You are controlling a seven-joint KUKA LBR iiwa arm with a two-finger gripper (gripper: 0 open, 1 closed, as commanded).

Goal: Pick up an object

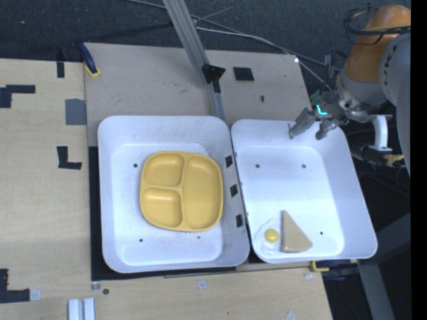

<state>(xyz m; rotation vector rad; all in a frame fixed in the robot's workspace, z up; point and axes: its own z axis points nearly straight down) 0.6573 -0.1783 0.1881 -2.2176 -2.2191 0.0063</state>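
A small round yellow ball [271,235] and a flat tan wedge-shaped piece [292,233] lie in the lower part of the frame, a bit right of the middle. They are in the right white plastic bin [333,179], down in its near left corner. The ball is just left of the wedge, and the two look like they touch or almost touch. Either one could be the thing to pick up.

The gripper [309,129] is in the upper right of the frame, over the far edge of the right bin. Its two dark fingers are spread apart, and nothing is between them. It is well apart from the ball and the wedge. A small green light glows just above the fingers. The grey arm with the orange band [373,45] comes in from the upper right corner.

The left white plastic bin [113,179] is in the middle of the frame, just beside the right bin. A yellow plastic plate with three sections [181,191] lies flat in its middle.

A grey metal pole [190,35] runs from the top of the frame down to the gap between the two bins. The bins sit on a tan wooden bench [40,199].
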